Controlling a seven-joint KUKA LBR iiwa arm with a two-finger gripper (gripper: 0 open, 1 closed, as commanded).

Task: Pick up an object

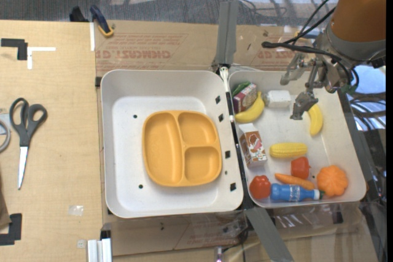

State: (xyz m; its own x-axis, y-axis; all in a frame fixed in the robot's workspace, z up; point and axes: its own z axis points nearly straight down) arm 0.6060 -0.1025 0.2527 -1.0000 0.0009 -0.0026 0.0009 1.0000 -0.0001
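Observation:
My gripper (299, 95) hangs over the upper part of the right bin (353, 138), open, with nothing between its fingers. Just left of it lies a small white block (278, 97), and a small yellow banana (315, 118) lies just below and right of it. Further left are a larger banana (250, 110) and a green and red juice box (244, 95). Lower in the bin lie a corn cob (288, 150), a red and white carton (252, 148), a red pepper (299, 166), a carrot (293, 180), a tomato (260, 187), a blue bottle (293, 194) and an orange pumpkin (332, 181).
The left bin (116, 132) holds a yellow divided plate (182, 148). Scissors (24, 126) lie on the wooden bench at the far left. A blue and yellow clamp (101, 20) sits at the cardboard's back edge. Cables trail from the arm (362, 3) at upper right.

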